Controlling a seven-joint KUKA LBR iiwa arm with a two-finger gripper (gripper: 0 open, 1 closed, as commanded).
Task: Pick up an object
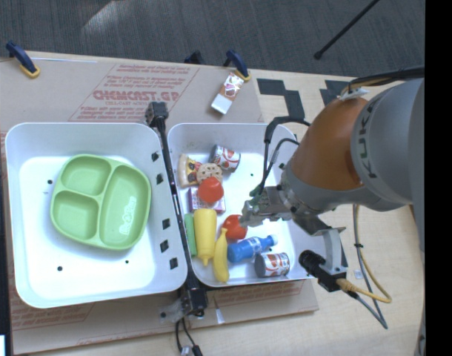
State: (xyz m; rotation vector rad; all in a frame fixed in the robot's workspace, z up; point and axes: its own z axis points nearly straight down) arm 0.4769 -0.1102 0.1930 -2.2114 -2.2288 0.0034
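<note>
Grey robot arm [359,154] with an orange band reaching down into the right white bin [285,136].

Its gripper [250,212] hangs low among toy foods; whether it is released or clenched cannot be told. Just left of it lies a red tomato-like piece [235,227], below it a blue bottle [250,248] and a small can [273,264]. Farther left are a yellow corn cob [204,232] and banana [221,262]. Well left, a green divided plate [100,201] sits in the other bin [26,273].

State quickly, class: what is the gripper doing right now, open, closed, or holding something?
Gripper: low in the right bin, next to the red ball; its state cannot be told.
</note>
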